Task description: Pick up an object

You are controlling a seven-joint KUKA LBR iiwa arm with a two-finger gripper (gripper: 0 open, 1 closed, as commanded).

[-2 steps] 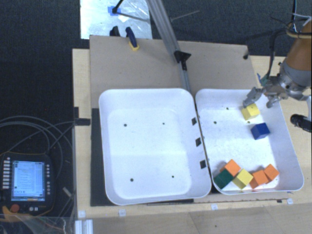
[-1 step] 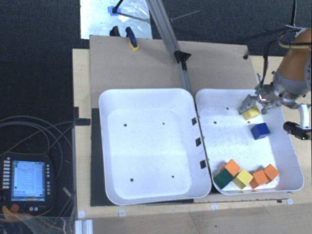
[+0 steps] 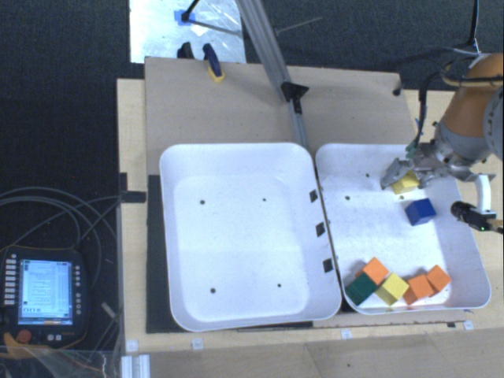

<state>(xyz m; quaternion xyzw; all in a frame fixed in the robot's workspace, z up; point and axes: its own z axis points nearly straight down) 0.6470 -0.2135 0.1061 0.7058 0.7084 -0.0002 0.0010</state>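
I see the hand (image 3: 403, 176) in the right bin (image 3: 346, 211), in the upper part of it, and a yellow cube (image 3: 406, 184) sits between its two grey fingers, so the hand is pinching this cube. Just below the yellow cube, still inside the right bin, there is one blue cube (image 3: 420, 211), and it is apart from the hand. Along the lower edge of the right bin I count five more cubes in a row: one green cube (image 3: 361, 289), three orange cubes (image 3: 376, 271), and one second yellow cube (image 3: 391, 289). They are touching or nearly touching each other. To the left of the right bin stands the left bin (image 3: 236, 179) on the desk (image 3: 339, 93).
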